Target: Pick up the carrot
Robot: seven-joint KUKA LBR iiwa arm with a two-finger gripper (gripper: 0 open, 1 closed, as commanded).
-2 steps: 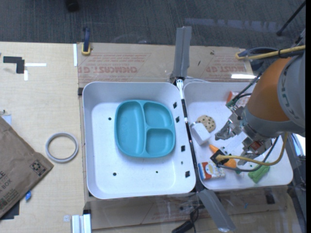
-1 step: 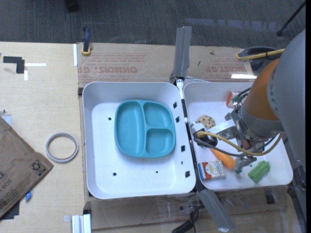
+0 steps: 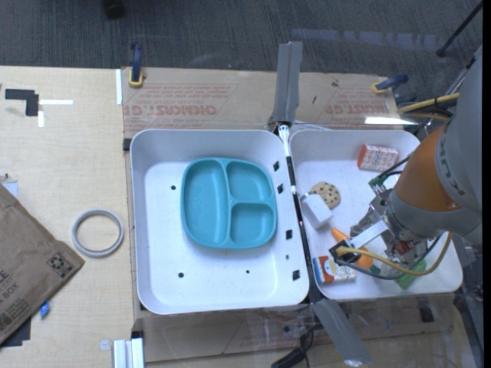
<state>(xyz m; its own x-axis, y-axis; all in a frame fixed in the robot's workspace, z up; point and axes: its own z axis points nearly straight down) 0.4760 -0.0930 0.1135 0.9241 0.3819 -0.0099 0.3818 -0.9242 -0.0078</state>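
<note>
- We saw the gripper [image 3: 383, 240] low over the right bin [image 3: 430, 148], nearer the camera than the cookie [image 3: 327, 195] and to its right in the view.
- The carrot [image 3: 367, 262] lay in that same bin, nearer the camera than the cookie and a little to its right. Its orange body ran under the wrist hardware, and its green top pointed further away from the cookie.
- We could not tell whether the gripper was wide, narrow or holding anything, because the wrist and its fittings hid the working end from above.
- We judged the approach largely done, since the gripper hung right over the carrot or touched it.
- We saw no sign of a lift. The carrot looked to be resting on the bin floor, so the grasp and the raise seemed left to do.
- A small carton [image 3: 335, 271] sat just beside the carrot, straight toward the camera from the cookie, and we thought it might crowd a grasp.
- A white block [image 3: 316, 209] touched or nearly touched the cookie's near-left side, apart from the carrot.
</note>
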